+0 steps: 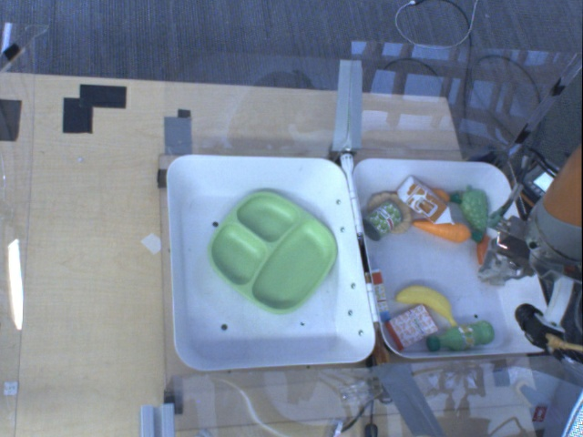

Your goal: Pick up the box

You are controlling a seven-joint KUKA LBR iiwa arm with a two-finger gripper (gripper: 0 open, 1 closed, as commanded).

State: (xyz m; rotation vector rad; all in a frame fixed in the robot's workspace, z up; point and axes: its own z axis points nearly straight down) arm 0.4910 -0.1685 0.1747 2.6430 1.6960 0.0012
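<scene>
An orange and white box (423, 198) lies tilted at the back of the right bin (510, 180), between a round dark tin (386, 217) and a carrot (444, 232). A second, small red box (413, 326) lies at the bin's front left, beside a banana (428, 300). My gripper (501, 260) hangs over the right side of this bin, just right of the carrot's tip and well apart from both boxes. Nothing shows in its grasp.
A green leafy vegetable (474, 209) lies behind the gripper, and a green bottle (465, 337) lies at the front of the bin. The left bin (191, 335) holds a green divided plate (273, 250). The arm (560, 217) comes in from the right.
</scene>
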